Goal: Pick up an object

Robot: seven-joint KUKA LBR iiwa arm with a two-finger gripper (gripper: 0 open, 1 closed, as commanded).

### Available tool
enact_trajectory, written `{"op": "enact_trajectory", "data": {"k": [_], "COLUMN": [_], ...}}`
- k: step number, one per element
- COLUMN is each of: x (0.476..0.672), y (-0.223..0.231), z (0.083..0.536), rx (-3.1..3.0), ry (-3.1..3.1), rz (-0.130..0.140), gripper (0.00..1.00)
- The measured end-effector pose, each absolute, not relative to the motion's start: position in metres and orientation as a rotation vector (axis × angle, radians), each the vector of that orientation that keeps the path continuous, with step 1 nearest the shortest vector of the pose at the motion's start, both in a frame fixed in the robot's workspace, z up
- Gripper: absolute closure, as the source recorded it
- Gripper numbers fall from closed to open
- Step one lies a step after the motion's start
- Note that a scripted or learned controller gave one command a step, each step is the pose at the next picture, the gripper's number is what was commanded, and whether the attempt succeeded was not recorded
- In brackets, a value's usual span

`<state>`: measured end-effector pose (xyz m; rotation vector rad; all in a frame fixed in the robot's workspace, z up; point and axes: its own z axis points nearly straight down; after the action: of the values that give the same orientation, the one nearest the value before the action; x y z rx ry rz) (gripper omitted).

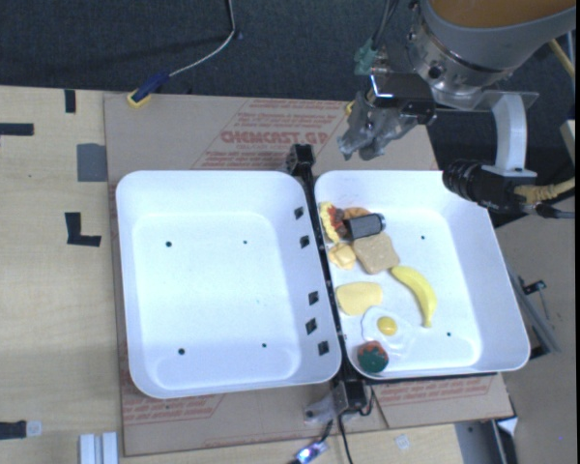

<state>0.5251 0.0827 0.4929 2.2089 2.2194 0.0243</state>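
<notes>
A cardboard-covered bench (pixel 261 138) carries two shallow white bins side by side, with dark floor beyond it.

**Gripper state.** The gripper (pixel 365 141) hangs above the far edge of the right bin (pixel 464 259), outside its rim. Whether it is open or closed cannot be determined at this angle; no object is visible in its grasp.

**Current step.** Judged from the scene, this is the approach phase: no object has been lifted yet.

**Containers.**
- Right bin: all candidate objects lie below and nearer the camera than the gripper, grouped along the divider side. Closest to the gripper is a small black object (pixel 364 225) resting among a cluster of toy food, touching a brown bread slice (pixel 376 253). Further off lie a banana (pixel 418 294), a pale yellow piece (pixel 359 297), a fried egg (pixel 387 326) and a green-red item (pixel 372 358).
- Left bin (pixel 213 278): beyond the divider, away from the gripper.

**Next move.** The arm probably needs to travel inward over the cluster, then descend onto one separable item; the banana stands clearest of its neighbours.
</notes>
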Motion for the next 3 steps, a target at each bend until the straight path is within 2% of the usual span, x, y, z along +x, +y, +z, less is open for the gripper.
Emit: {"op": "enact_trajectory", "data": {"k": [1,2,3], "x": [0.507,0.516,0.515], "y": [0.127,0.158,0.164], "z": [0.381,0.260,0.321], "rx": [2.220,2.222,2.217], "ry": [2.232,2.231,2.225], "rz": [-0.016,-0.022,0.003], "gripper": [1.00,1.00,1.00]}}
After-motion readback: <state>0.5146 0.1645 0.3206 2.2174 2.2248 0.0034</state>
